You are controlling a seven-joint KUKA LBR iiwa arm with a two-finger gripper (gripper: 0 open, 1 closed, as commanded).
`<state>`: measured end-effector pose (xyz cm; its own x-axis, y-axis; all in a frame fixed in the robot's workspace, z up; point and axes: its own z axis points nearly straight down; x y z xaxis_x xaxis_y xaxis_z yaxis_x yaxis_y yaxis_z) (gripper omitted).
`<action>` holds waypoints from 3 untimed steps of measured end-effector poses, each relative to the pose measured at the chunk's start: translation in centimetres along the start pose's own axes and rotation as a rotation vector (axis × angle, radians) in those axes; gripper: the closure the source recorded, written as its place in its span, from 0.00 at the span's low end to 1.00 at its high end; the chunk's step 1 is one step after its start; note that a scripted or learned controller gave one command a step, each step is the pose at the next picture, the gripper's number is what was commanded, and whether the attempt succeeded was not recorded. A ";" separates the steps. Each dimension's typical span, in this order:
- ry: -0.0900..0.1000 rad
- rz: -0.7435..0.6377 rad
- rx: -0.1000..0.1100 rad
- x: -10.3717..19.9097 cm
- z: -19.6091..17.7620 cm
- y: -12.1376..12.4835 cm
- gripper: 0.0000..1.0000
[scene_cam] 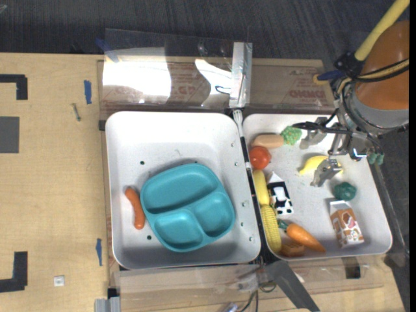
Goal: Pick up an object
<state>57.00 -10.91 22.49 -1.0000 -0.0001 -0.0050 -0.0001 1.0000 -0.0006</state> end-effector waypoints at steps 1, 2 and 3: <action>-0.011 0.113 0.001 -4.6 13.5 -3.7 0.00; -0.006 0.002 0.002 -4.6 11.5 -9.1 0.00; -0.004 0.005 0.001 1.1 13.7 -10.7 0.00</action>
<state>55.93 -21.65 8.82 -0.9999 0.0051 -0.0094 0.0051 1.0000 -0.0020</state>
